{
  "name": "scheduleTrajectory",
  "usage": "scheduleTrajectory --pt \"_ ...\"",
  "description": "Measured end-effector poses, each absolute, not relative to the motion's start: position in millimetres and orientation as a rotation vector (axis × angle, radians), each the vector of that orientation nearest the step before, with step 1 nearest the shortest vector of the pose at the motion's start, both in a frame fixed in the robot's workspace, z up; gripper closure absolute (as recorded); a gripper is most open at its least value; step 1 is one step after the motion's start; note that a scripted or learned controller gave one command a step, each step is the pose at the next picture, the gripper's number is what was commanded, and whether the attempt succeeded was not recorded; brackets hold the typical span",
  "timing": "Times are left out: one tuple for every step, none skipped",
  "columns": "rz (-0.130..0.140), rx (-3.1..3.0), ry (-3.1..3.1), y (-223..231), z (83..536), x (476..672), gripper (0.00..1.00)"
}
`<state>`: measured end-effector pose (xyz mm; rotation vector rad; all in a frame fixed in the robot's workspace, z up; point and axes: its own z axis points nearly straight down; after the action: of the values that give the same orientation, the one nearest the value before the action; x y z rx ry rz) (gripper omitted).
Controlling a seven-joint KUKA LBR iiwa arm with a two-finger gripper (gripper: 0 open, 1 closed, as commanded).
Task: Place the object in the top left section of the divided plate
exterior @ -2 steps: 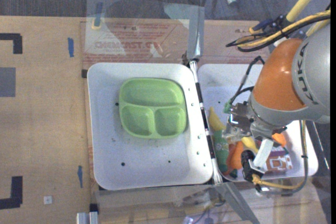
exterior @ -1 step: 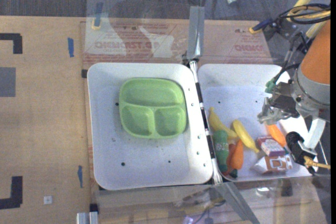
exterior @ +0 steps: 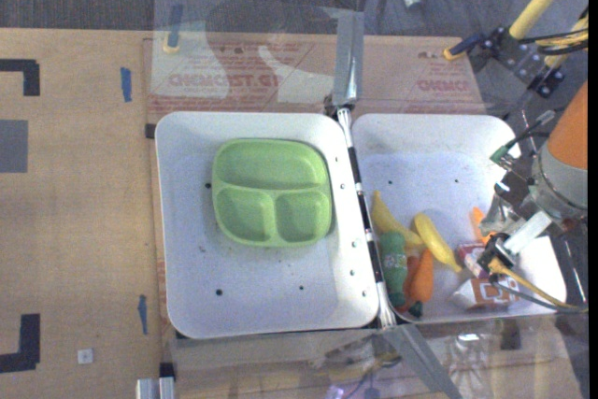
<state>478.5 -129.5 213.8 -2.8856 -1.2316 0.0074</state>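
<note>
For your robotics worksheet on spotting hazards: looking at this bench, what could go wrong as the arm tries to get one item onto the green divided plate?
1. The banana, carrot and other toys lie crowded against the right bin's lower wall, so the tool may grab two, or none.
2. The plate sits loose in the left bin; a bump could slide it.
3. The plate's sections are separated only by low ridges, so a dropped item may roll into the wrong one.
</note>
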Motion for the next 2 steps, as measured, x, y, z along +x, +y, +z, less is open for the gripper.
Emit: scheduleTrajectory --pt "0.007 -2.997 -0.928 -35.4 183.6 479.0 1.0" --pt "0.005 -2.944 -1.093 92.7 183.5 478.4 1.0"
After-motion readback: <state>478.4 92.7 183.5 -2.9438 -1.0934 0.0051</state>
